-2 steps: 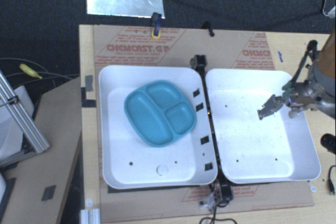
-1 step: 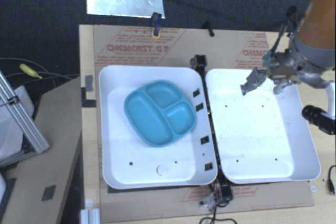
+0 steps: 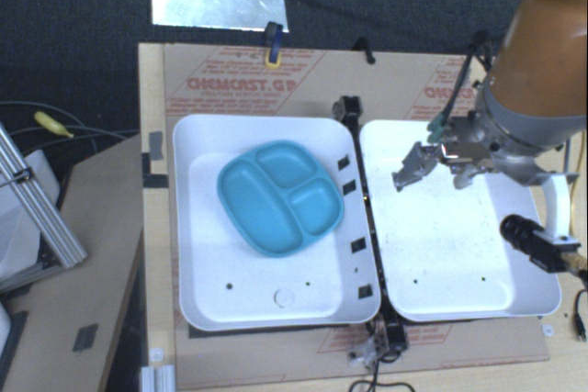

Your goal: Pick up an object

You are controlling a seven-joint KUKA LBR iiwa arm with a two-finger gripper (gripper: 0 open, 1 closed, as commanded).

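A blue divided plate (image 3: pixel 278 196) lies in the middle of the left white bin (image 3: pixel 207 289), turned at a slant. My gripper (image 3: pixel 436 173) hangs over the upper part of the right white bin (image 3: pixel 459 294), well to the right of the plate. Its fingers (image 3: pixel 410 169) are spread apart and point down and left, with nothing between them. The orange-banded wrist rises behind them at the top right.
A black divider with clips (image 3: pixel 358 216) runs between the two bins. A black cylindrical fitting on a white bracket (image 3: pixel 531 241) juts over the right bin's right rim. An aluminium frame (image 3: pixel 37 207) stands at the far left, off the bench.
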